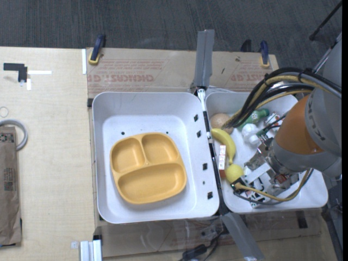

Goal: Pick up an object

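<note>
In the right bin (315, 199) several small objects lie together. A yellow banana (226, 142) curves along the bin's left wall, with a small yellow round fruit (234, 173) just below it. A tan rounded object (220, 120) sits at the bin's back left, beside a green item (262, 113) and a white item (251, 132). My gripper (260, 174) is down inside this bin, just right of the yellow round fruit, partly hidden by cables and the wrist. No object is visibly held.
The left bin (103, 145) holds a yellow three-compartment plate (148, 167). A grey divider post (204, 58) stands between the bins at the back. The arm's orange band (296, 132) and looping cables (272, 86) cover much of the right bin. A brown bag (8, 184) lies at far left.
</note>
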